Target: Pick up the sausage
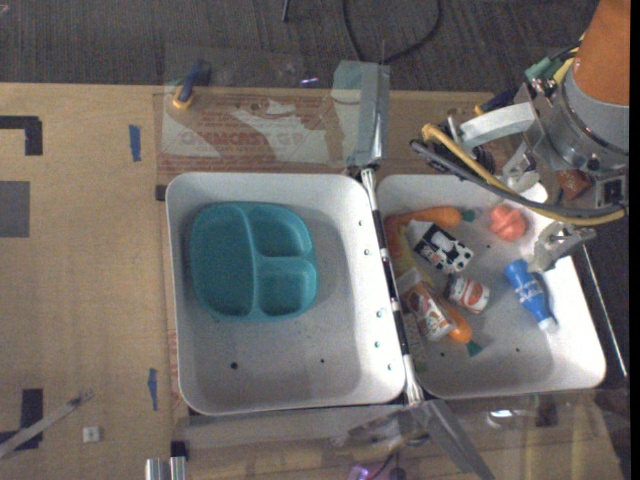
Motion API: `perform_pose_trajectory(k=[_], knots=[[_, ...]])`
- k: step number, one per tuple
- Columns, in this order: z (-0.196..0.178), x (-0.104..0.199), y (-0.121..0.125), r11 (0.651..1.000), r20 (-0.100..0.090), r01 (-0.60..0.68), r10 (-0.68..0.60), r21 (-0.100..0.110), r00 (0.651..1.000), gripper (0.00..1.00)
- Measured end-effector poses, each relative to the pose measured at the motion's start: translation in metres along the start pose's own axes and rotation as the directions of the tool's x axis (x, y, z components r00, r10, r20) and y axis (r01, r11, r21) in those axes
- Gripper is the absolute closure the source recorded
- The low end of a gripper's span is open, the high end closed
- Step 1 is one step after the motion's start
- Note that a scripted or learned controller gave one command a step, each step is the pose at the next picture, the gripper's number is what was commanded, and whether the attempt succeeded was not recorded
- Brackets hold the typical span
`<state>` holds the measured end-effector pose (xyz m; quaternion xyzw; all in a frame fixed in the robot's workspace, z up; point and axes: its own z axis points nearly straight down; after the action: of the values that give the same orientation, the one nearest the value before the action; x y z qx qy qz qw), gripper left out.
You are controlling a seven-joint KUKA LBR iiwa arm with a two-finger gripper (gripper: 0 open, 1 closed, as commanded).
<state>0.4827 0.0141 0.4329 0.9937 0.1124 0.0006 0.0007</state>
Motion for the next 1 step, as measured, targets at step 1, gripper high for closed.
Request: perform_pose_trajectory(k=[1], knots=[[0.1293, -0.0035, -0.0033, 0.997, 0.007, 0.071, -0.071, 0.005, 0.997, 0.00]])
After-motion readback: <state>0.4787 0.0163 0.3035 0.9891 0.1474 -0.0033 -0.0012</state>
